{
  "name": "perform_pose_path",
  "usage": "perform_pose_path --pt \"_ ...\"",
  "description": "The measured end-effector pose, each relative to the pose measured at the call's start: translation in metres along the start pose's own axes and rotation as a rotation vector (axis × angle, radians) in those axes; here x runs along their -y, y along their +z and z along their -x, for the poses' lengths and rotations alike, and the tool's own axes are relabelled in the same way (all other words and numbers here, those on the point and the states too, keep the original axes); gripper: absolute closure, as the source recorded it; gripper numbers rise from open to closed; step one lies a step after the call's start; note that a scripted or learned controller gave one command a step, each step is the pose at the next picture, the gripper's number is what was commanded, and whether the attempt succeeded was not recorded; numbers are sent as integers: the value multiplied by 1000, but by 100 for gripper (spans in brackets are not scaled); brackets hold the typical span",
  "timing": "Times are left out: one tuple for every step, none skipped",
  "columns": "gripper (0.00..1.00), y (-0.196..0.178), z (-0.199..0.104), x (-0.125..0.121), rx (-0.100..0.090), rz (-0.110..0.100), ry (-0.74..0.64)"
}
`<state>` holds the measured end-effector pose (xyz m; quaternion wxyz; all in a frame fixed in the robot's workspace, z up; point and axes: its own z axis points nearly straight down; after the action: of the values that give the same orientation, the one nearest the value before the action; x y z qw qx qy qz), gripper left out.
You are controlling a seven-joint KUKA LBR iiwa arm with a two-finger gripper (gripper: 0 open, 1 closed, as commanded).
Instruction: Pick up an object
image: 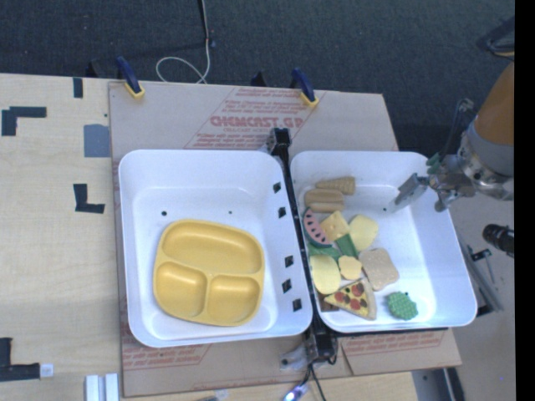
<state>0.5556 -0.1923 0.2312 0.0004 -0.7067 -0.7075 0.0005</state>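
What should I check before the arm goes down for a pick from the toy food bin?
1. Gripper over the right bin: ok, it sits above the upper right corner.
2. Fingers free of any object: ok, nothing between them.
3. Gripper above a target: not ok, the food lies to its left; the toy bread slice and green broccoli piece are nearest.
4. Targets separated: not ok, the pizza slice, watermelon slice and yellow pieces touch.
5. Yellow divided plate out of the path: ok, it lies in the left bin.
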Motion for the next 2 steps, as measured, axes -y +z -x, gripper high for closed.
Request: perform_pose_path --pt "0 131 -34 -27 3 10 0" --pt "0 145 -97 48 1 3 1"
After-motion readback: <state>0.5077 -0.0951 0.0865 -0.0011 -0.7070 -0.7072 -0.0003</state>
